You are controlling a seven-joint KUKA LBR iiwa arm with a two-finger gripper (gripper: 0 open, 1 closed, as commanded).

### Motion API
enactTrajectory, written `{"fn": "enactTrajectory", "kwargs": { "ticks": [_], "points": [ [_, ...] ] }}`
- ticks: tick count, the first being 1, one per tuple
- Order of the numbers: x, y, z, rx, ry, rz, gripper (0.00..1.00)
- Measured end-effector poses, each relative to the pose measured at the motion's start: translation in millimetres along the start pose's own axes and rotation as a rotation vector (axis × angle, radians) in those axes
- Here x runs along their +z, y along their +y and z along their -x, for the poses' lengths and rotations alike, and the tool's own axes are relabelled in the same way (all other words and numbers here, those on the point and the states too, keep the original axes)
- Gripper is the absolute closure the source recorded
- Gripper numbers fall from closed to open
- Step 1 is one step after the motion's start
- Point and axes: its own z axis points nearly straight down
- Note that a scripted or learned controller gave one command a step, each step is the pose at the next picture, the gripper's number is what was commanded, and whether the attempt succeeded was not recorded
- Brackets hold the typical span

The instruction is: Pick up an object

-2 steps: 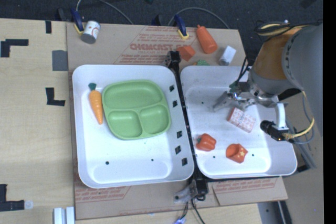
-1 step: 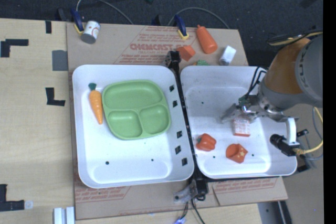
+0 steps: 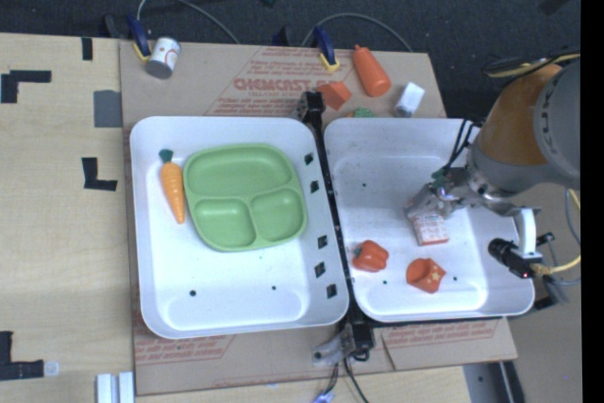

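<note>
The gripper (image 3: 436, 199) is down in the right white bin (image 3: 377, 151), right above a small white and red packet (image 3: 429, 227). I cannot tell its state.

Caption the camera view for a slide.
End effector low in the right bin at a small carton, two red-orange toys nearby; green tray and carrot in the left bin.

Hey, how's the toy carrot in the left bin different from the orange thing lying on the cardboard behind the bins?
The carrot lies inside the left bin, beside the green tray; the orange piece lies on the cardboard outside the bins. The carrot is slimmer, with a green top; the piece looks thicker and blunter. Both are orange and elongated.
</note>
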Motion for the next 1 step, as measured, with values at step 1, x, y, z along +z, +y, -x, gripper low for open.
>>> {"fn": "enactTrajectory", "kwargs": {
  "ticks": [1],
  "points": [
    [-100.1, 10.7, -78.2, -0.001, 0.004, -0.006, 1.00]
  ]
}}
